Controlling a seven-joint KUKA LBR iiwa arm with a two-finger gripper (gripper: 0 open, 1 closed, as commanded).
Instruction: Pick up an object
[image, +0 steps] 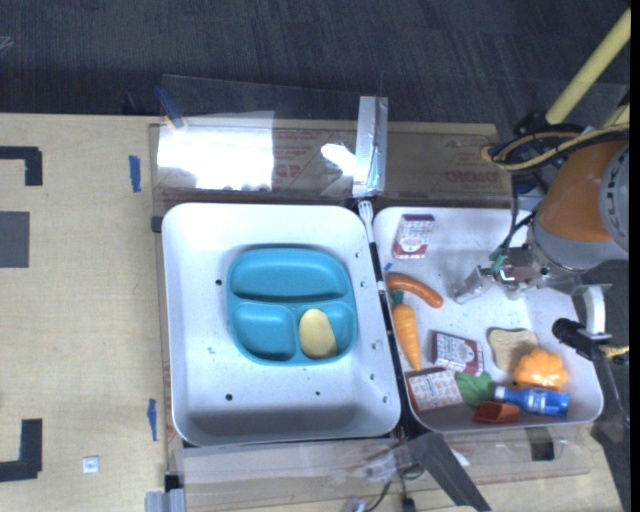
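The right bin holds several objects: a small red and white carton at the back, a sausage, a carrot, a red carton, a flat printed box, a bread slice, an orange and a blue bottle. My gripper hangs over the bare middle of this bin, right of the sausage and behind the bread slice. I see nothing held in it. The grey arm with its orange band reaches in from the right.
The left bin holds a blue divided tray with a yellow oval fruit in its front right compartment. A clear plastic sheet lies behind the bins. A yellow pole slants at the top right.
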